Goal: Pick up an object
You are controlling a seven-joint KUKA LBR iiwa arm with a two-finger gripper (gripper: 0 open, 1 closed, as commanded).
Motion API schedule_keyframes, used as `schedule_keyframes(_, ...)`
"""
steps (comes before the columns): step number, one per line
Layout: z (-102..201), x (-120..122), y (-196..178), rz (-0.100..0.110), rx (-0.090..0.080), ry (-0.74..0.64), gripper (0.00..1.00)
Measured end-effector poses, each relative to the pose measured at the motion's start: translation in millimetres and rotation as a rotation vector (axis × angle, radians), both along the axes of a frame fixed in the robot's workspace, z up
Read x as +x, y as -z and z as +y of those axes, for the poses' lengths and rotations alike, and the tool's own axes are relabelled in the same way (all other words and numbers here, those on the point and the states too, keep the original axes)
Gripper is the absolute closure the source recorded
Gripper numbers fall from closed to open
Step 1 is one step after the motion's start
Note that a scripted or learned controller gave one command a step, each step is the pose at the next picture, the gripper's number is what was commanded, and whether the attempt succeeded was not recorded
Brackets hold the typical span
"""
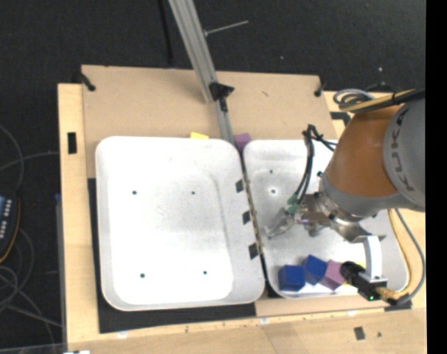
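We see the gripper [275, 226] low in the right bin [276, 169], close to the wall it shares with the left bin [172, 212]. We cannot tell whether it is open or closed, and nothing shows in its grasp. The things to pick lie apart from it, along the right bin's near edge: a blue block [291, 277], a blue cube [315, 268] just beside it, and a purple block [333, 273] touching the cube.

In our judgement, 3 things could go wrong from here. A close where the gripper stands now would likely catch only bare floor. A sideways move could clip the shared wall (the gripper sits very near it). And because the 3 pieces crowd together against the rim, a descent onto 1 of them may land on its neighbour or shove the cluster instead of straddling a single piece.
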State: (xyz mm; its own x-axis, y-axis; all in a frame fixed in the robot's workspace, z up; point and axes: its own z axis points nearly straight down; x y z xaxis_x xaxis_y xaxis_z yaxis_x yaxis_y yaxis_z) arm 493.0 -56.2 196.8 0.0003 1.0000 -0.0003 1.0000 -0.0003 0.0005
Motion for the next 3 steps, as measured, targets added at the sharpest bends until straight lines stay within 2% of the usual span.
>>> schedule_keyframes(1, -0.8, 1.9, -10.8, -0.005, 0.0, 0.001, 1.0)
schedule_keyframes(2, -0.7, 1.7, -10.1, -0.004, 0.0, 0.005, 0.0)
schedule_keyframes(3, -18.8, -8.8, 0.5, 0.0, -0.001, 0.002, 0.0)
